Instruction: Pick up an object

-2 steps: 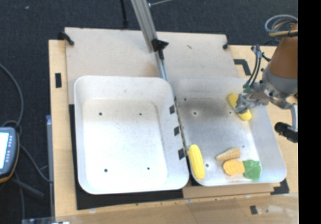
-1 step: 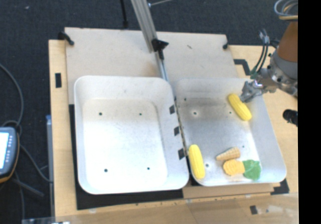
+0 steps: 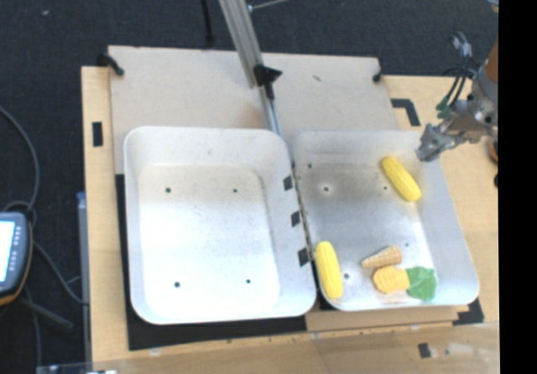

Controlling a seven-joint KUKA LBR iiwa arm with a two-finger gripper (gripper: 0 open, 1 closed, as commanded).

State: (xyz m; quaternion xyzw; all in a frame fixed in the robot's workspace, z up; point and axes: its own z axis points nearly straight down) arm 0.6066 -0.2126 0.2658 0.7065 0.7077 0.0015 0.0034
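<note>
No text, label, brand, number or sign can be read anywhere in the camera view. The small device [image 3: 10,253] at the nine o'clock edge has a lit screen, but whatever it shows is too small and blurred to make out; it may carry characters, though none resolve. The black corner marks [image 3: 407,110] on the bench [image 3: 193,87] toward two o'clock are plain shapes, not letters.
</note>
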